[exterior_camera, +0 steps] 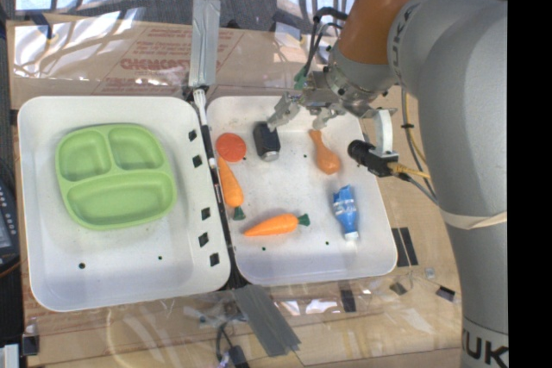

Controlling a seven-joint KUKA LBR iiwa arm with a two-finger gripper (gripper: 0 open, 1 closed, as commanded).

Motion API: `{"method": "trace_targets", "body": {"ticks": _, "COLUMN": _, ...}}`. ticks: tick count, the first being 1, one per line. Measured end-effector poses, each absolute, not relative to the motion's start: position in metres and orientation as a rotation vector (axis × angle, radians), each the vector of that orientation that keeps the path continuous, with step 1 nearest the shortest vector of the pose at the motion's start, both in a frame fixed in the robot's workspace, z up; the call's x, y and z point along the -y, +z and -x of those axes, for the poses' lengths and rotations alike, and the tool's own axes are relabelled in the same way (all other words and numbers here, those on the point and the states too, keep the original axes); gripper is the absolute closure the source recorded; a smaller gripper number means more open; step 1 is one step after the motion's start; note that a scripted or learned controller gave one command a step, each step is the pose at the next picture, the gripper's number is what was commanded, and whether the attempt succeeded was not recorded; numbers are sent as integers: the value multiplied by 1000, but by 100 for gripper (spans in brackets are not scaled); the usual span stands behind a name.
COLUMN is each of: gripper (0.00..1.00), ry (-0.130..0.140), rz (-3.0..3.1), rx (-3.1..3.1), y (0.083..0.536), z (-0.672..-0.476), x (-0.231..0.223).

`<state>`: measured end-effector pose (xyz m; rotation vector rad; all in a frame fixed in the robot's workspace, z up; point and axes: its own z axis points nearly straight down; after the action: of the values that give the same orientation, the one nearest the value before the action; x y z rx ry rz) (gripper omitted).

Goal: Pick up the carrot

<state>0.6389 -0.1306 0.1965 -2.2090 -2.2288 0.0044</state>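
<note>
Two carrots are in the right bin (371, 254). One orange carrot (273, 225) with a green top lies flat near the bin's front middle. A second carrot (230, 185) lies along the bin's left wall, its green end toward the front. My gripper (317, 148) hangs over the back of this bin, open, its two dark fingertips (266, 140) spread wide. Nothing is gripped. Both carrots lie well in front of the gripper and to its left.
A tan drumstick-shaped toy (324, 152) lies in the gap under the spread fingers. A red round piece (230, 146) sits by the left wall, and a blue bottle (345, 212) lies at the right. The left bin (34, 211) holds a green divided plate (115, 175).
</note>
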Motion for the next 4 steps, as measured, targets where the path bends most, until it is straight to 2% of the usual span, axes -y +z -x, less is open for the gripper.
{"method": "trace_targets", "body": {"ticks": 1, "gripper": 0, "ry": 6, "rz": 2190, "rx": 2246, "y": 130, "z": -579, "x": 116}}
{"method": "trace_targets", "body": {"ticks": 2, "gripper": 0, "ry": 0, "rz": 2147, "rx": 2292, "y": 193, "z": -570, "x": 63}}
{"method": "trace_targets", "body": {"ticks": 3, "gripper": 0, "ry": 3, "rz": 1807, "rx": 2564, "y": 113, "z": -511, "x": 96}}
{"method": "trace_targets", "body": {"ticks": 4, "gripper": 0, "ry": 1, "rz": 1817, "rx": 2562, "y": 92, "z": -477, "x": 165}}
